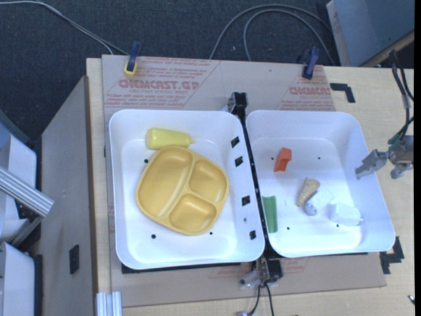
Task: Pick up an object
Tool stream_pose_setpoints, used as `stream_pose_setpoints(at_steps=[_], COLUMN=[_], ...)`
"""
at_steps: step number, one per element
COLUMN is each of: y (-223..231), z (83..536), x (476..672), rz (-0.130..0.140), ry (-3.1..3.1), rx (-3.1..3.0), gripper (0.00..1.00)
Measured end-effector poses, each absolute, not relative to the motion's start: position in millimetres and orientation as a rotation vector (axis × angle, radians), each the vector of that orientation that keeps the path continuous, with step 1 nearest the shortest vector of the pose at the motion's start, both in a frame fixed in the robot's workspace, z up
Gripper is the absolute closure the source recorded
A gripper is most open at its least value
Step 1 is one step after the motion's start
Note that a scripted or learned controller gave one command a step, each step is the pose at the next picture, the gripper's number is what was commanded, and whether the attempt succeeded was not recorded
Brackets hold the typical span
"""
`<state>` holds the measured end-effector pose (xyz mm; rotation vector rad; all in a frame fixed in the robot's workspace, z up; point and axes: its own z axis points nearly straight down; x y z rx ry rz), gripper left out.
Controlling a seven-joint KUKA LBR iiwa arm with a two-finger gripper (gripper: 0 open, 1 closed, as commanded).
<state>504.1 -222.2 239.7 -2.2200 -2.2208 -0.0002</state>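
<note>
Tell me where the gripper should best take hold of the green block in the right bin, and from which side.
Probably from straight above, closing across the narrow width of the green block near its middle. It lies flat as a long, thin strip close to the left wall of the right bin, so that wall leaves little room for one finger; the gripper may need to nudge it inward first.

Grey metal gripper [385, 163] at the right bin's [368, 143] right rim, pale angular fingers [366, 166] with a darker block behind, dark cables [402, 87] looping above, small bluish-green spot on the body.
</note>
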Motion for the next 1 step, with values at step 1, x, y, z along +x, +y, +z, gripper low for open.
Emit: stream_pose_setpoints(at_steps=[1], y=[-222.2], z=[251.0], x=[505.1], rz=[-0.003], ry=[-2.225], rx=[-2.22], gripper=[1.0])
